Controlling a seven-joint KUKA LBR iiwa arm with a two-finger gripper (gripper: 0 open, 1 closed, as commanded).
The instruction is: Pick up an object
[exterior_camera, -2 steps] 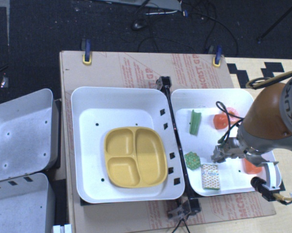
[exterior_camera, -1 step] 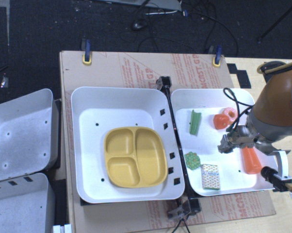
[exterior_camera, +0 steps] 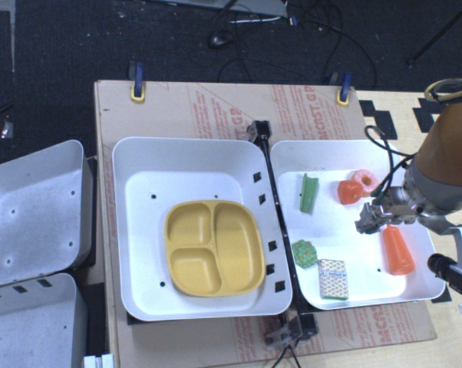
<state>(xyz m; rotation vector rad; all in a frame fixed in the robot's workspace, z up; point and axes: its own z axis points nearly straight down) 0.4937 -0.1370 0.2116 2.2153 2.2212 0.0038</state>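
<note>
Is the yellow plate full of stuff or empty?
Empty. The yellow plate in the left bin shows three bare compartments with nothing lying in any of them.

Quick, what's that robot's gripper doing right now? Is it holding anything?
Gripper: over the right bin, beside the orange carrot-shaped piece; open or shut cannot be told, and nothing is seen held.

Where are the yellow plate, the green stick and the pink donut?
yellow plate (exterior_camera: 214, 248), camera view, on the ridge between its compartments.
green stick (exterior_camera: 309, 193), camera view, on the middle of its length.
pink donut (exterior_camera: 364, 179), camera view, on its ring.
</note>
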